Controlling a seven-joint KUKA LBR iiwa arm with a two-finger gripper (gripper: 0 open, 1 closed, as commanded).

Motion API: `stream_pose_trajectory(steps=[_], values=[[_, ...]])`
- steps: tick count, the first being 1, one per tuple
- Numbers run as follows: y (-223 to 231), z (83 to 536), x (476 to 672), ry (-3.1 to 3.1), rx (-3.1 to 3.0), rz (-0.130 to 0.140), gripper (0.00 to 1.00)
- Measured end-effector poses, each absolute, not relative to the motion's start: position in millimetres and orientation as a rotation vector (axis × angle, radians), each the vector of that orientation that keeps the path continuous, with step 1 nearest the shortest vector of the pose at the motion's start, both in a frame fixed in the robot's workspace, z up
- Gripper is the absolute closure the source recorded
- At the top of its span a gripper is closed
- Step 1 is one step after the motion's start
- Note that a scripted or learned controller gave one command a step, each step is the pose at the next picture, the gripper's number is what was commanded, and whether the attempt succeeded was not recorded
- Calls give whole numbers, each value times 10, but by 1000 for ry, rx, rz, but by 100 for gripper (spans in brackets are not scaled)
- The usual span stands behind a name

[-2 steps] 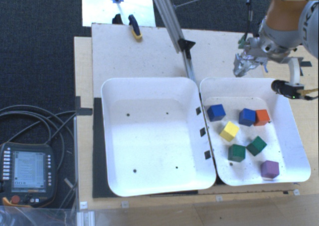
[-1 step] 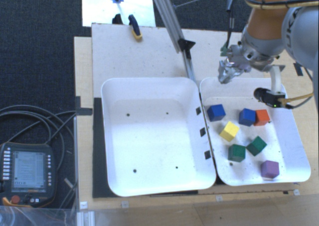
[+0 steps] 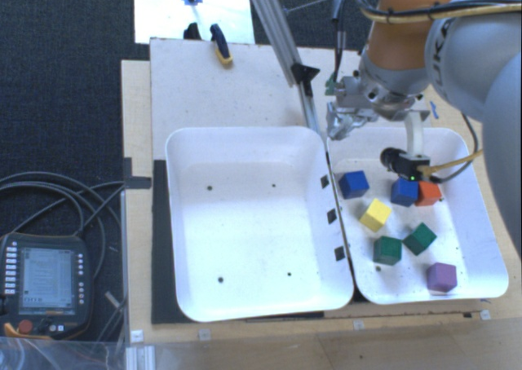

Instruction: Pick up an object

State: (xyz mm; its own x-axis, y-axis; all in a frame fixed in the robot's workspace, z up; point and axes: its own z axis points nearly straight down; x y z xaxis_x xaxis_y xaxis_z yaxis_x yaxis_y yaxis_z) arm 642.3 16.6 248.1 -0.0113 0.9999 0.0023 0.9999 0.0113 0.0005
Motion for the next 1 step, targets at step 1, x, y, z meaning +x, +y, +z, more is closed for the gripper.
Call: stream_pose_trajectory(steps=[1], values=[[765,2542,6262,-2234,-2206,-4,100]])
